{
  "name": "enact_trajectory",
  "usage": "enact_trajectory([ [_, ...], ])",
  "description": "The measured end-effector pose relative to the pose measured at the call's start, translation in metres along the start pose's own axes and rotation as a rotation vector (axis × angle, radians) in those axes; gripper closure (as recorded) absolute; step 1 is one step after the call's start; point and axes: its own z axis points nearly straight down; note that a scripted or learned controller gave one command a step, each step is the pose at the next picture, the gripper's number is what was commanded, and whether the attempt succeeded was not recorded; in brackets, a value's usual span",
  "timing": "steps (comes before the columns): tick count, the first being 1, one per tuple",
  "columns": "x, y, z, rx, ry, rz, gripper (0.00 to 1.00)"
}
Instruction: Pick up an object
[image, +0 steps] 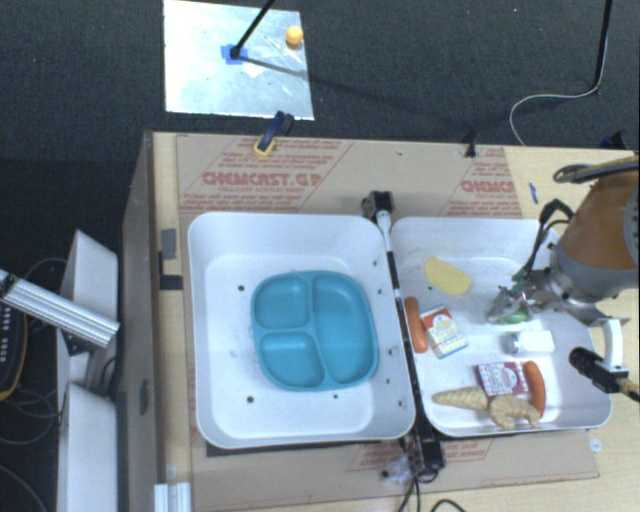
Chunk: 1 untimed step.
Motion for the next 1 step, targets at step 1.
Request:
enact_trajectory([
  [1, 0.0213, -0.0225, -0.0644, 0.002, 0.000, -0.001, 1.00],
])
